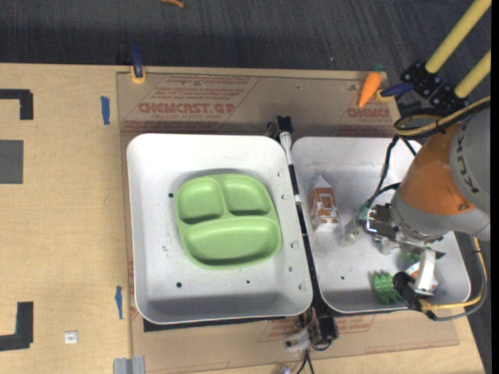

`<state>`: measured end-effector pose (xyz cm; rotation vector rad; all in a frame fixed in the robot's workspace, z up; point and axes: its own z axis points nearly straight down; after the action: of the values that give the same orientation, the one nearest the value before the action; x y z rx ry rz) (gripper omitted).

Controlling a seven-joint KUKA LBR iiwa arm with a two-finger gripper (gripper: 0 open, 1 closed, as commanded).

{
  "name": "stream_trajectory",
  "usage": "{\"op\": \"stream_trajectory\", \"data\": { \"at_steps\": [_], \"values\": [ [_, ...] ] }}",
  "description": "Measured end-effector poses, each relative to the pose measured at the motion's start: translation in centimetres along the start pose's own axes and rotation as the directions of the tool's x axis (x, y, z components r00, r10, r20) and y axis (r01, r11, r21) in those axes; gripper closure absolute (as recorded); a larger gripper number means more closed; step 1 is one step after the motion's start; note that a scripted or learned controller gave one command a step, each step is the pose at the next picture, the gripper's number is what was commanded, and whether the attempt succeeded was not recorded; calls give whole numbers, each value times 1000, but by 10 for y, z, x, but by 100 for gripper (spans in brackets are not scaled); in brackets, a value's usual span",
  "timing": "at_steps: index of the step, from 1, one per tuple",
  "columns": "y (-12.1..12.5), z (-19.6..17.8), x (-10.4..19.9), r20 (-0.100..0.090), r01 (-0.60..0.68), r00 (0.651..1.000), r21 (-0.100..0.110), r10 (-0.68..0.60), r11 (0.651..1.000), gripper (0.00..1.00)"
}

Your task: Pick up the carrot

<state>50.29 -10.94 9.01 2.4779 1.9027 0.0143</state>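
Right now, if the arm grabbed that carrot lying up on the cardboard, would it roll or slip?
The carrot looks small, tapered and smooth, so it would probably roll in a curve if nudged. It seems stiff and light, likely a toy. The narrow tip may slip out; gripping the thicker end seems safer.

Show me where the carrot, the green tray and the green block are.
carrot (369,89), camera view, middle of its orange body.
green tray (228,220), camera view, ridge between compartments.
green block (383,287), camera view, its top.

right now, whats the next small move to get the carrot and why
Probably lift and swing toward the bench's far edge. The carrot lies on the cardboard beyond the right bin, outside both bins, while the hand sits low inside that bin among a green block and a small box.
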Motion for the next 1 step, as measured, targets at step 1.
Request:
{"op": "stream_trajectory", "data": {
  "at_steps": [1],
  "values": [
    [-16, -1, -7, -4, 342, 940, -3, -342, 940, 0]
  ]
}}
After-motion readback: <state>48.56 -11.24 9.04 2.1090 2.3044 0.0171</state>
